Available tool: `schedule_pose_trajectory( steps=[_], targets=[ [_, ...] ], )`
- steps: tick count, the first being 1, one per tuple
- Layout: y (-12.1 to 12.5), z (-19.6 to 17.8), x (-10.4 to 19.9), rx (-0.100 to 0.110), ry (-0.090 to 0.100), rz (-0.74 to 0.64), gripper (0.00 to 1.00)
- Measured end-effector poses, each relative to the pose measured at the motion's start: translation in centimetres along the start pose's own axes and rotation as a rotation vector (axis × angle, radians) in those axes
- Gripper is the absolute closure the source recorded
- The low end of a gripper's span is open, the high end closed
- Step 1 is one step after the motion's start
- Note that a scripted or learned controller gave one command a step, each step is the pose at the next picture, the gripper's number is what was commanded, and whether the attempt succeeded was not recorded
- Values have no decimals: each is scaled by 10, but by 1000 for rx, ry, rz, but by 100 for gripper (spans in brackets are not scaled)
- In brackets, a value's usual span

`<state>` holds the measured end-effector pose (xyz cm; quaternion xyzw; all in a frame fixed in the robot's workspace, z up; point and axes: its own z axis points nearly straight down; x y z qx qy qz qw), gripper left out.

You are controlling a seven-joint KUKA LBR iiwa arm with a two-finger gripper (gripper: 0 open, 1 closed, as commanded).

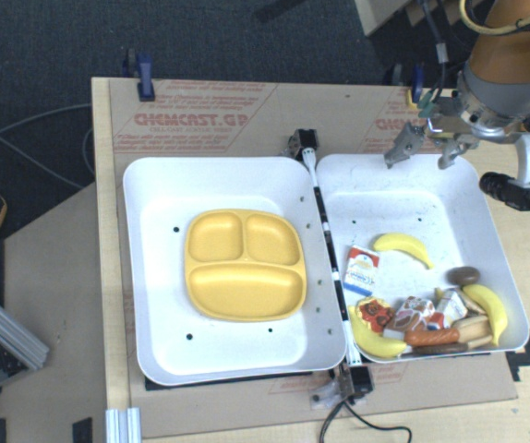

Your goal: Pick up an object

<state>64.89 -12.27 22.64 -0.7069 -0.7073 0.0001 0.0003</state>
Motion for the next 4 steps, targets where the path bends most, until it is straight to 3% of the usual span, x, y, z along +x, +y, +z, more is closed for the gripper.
schedule_pose_trajectory(
  steps=[1,2,3,4],
  targets=[
    [-62,139,13,17,4,2,0],
    [-50,142,-57,-2,-5,6,0],
    [-19,55,-37,-12,-3,-3,0],
    [-80,87,-13,8,3,2,0]
  ],
)
